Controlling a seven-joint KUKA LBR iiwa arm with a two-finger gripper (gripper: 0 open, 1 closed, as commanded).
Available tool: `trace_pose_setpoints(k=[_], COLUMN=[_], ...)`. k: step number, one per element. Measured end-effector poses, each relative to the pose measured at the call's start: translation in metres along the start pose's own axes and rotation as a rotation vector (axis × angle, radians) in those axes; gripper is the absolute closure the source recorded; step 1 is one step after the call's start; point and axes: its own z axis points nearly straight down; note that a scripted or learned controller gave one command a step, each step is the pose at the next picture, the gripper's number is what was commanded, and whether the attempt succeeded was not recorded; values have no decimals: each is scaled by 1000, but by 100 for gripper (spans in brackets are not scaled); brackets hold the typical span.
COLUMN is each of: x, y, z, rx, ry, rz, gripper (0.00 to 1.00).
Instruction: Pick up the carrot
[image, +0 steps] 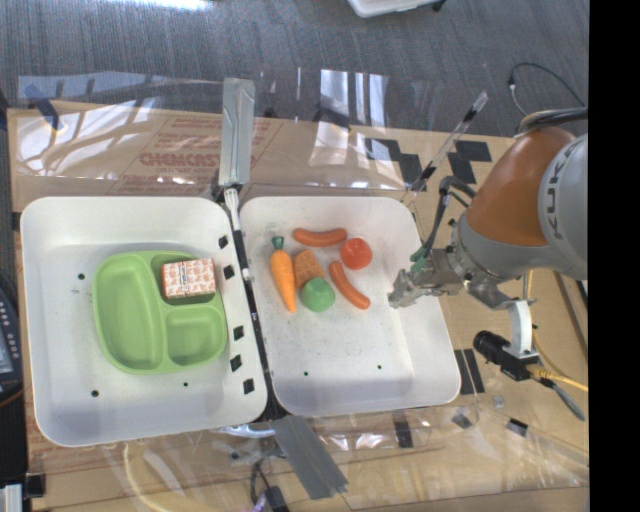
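Your carrot (284, 279) lies at the left of the right bin (345, 385), beside a green ball (318, 294). Your pincer (405, 290) hovers at the bin's right side; you cannot tell its state.

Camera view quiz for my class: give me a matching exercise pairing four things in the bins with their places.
Things:
1. carrot
2. small box
3. green ball
4. gripper

Places:
A. in the green tray's upper compartment, left bin
B. over the right bin's right side
C. leftmost of the food in the right bin
D. just right of the carrot's lower half

Pairs: 1-C, 2-A, 3-D, 4-B
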Motion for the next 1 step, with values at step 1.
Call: trace_pose_setpoints(k=[1], x=[55], y=[37], z=[50], rx=[0], ry=[0], rz=[-418], gripper=[0])
